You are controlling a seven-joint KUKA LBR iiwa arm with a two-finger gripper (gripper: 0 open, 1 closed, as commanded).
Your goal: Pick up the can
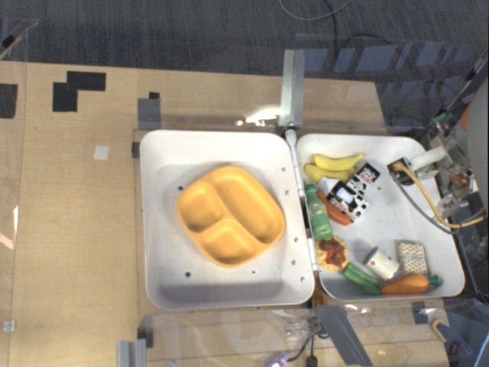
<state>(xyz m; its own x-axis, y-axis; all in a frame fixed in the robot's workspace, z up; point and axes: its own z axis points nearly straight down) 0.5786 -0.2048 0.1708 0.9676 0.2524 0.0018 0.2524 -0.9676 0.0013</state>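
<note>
The can [380, 264] is a small white cylinder with a reddish end. It lies on its side near the front of the right bin [428, 212], between a green vegetable [361, 276] and a patterned box [412, 257]. My gripper [459, 188] hangs over the bin's right edge, apart from the can and well to its upper right. Nothing shows as held in it.
At the right bin's left side lie a banana [335, 164], a black-and-white box [353, 189], a green bottle [318, 216] and a pizza-slice toy [331, 253]. A carrot [405, 285] lies along the front wall. The left bin [160, 281] holds a yellow divided plate [229, 214].
</note>
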